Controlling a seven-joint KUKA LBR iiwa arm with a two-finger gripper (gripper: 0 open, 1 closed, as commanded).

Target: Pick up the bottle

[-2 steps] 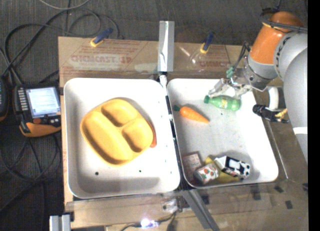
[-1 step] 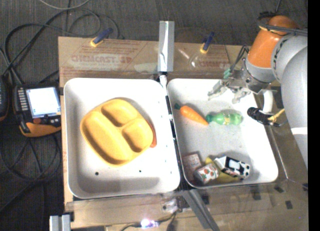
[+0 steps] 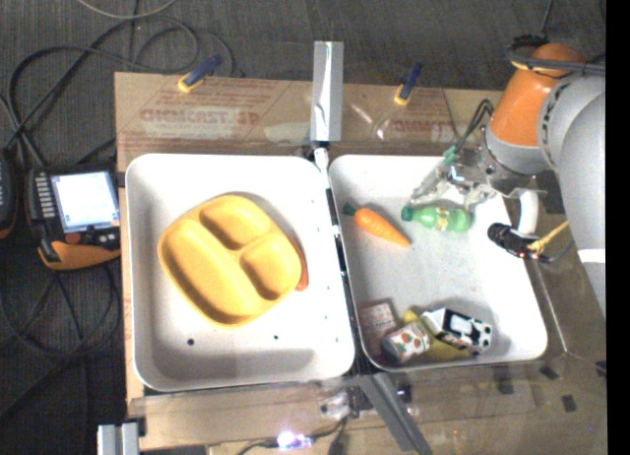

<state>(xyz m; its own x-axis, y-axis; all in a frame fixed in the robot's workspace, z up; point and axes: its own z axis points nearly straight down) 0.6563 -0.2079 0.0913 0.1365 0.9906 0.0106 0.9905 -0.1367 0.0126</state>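
Clutter sits at the near edge of the right shallow white bin [image 3: 539, 337]: a small printed can [image 3: 404, 343], a black-and-white patterned object [image 3: 463, 327] on something yellow, and a flat brownish packet [image 3: 375, 316] beside them; across the divider, the left shallow white bin [image 3: 148, 345] carries a yellow plastic divided plate [image 3: 231, 257], tilted, with an orange-red sliver peeking out at its right edge; further up the right bin, an orange carrot [image 3: 381, 227] lies slantwise near the divider; just beside it to the right, the small green plastic bottle [image 3: 439, 217] lies on its side on the bin floor; and there's the metallic two-finger gripper [image 3: 455, 179], right above the bottle, touching or almost touching it; whether it is grasping, clenched or released, I cannot tell; behind it, the grey arm with its orange band [image 3: 522, 108] reaches in from the right.
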